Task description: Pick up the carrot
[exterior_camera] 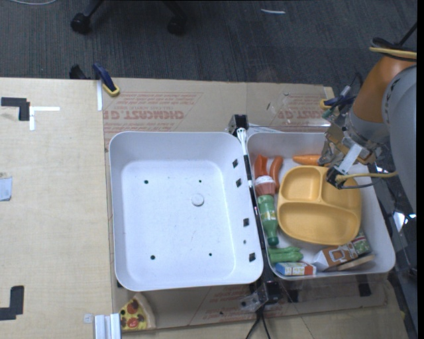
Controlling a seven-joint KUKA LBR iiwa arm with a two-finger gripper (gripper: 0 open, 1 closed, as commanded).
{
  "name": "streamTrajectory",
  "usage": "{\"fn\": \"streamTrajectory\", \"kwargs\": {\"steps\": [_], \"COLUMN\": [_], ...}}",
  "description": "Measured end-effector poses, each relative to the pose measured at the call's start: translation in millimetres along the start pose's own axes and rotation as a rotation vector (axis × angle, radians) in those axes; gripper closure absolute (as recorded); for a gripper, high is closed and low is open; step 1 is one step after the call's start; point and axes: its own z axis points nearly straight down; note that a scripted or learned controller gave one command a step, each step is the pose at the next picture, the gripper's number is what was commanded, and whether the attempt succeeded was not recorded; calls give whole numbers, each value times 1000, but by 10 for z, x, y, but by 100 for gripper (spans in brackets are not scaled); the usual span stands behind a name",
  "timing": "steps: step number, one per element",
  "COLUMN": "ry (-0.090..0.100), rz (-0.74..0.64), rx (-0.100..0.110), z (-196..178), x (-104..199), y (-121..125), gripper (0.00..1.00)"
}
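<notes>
The approach step is in hand: the hand (336, 162), finger state indeterminate, hovers at the right bin's (382, 225) 1 o'clock corner, just beside the carrot (306, 159), so the next move requires descent onto it.

You're looking at robotics lab bench, not kitchen. Plywood bench top (46, 218) carries black alignment marks (16, 108) far left of claw. Cardboard sheet (172, 106) taped under two white bins (126, 218). Cabling (262, 318) trails off bench edge below bins. Grey carpet (232, 40) beyond bench, office chair base (126, 16) with castors up top. Right-hand bin near claw holds toy food and yellow plastic tray (318, 212): test props.
</notes>
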Motion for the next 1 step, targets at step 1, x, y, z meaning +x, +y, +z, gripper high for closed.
{"fn": "streamTrajectory", "kwargs": {"steps": [1], "ry": [-17], "rz": [-34], "rx": [19], "z": [214], "x": [-272], "y": [-538], "gripper": [100]}}
